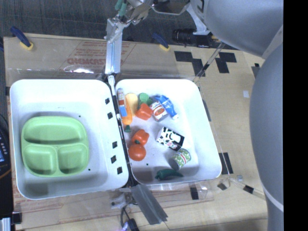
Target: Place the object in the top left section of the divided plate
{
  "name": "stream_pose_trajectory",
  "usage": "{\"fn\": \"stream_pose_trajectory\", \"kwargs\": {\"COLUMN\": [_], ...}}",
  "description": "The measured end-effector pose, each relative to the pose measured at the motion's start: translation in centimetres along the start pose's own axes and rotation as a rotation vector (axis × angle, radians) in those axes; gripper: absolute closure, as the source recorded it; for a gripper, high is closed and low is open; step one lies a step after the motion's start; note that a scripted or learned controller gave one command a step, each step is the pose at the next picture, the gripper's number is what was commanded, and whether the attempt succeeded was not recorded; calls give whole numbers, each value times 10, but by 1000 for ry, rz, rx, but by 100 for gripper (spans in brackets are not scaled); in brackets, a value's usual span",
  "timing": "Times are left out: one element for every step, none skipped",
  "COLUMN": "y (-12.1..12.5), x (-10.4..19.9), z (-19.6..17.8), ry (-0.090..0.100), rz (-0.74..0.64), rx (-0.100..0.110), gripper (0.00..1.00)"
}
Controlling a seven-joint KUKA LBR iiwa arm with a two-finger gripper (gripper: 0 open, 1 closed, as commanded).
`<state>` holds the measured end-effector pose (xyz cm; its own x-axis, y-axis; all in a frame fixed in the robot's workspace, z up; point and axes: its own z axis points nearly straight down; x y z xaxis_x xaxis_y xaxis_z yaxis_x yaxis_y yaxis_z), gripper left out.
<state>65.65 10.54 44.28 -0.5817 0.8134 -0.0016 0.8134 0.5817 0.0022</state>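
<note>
**Pre-grasp: nothing picked, plate empty**

You're at the start. The arm [250, 18] is parked high over the far edge of the counter [231, 124], well apart from both bins.

Left bin [57, 93]: it holds the green divided plate [55, 146], one long section along the top and two smaller ones below. All sections look empty, so the place step isn't done.

Right bin [204, 129]: all the candidate objects sit here in a loose cluster. Orange pepper-like toy [140, 137] with a red tomato-like piece [137, 152] touching it below, black-and-white carton [170, 138], blue packet [166, 105], small can [158, 110], a yellow piece [131, 101] beside the divider, dark green item [168, 173] near the front wall.

The gripper [126, 7] is up top, above the seam between the bins. Can't tell if its fingers are open or closed; nothing visible between them.

My read on the next move: you need to descend into the right bin, choose something with clearance (the carton sits apart from its neighbours), then carry left over the divider to the plate's top left section.
</note>
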Motion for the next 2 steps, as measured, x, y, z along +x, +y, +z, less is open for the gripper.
{"fn": "stream_pose_trajectory", "kwargs": {"y": [25, 8], "x": [34, 38], "z": [0, 34], "ry": [-2, 2], "rz": [-282, -311], "rx": [-3, 4], "gripper": [100, 100]}}
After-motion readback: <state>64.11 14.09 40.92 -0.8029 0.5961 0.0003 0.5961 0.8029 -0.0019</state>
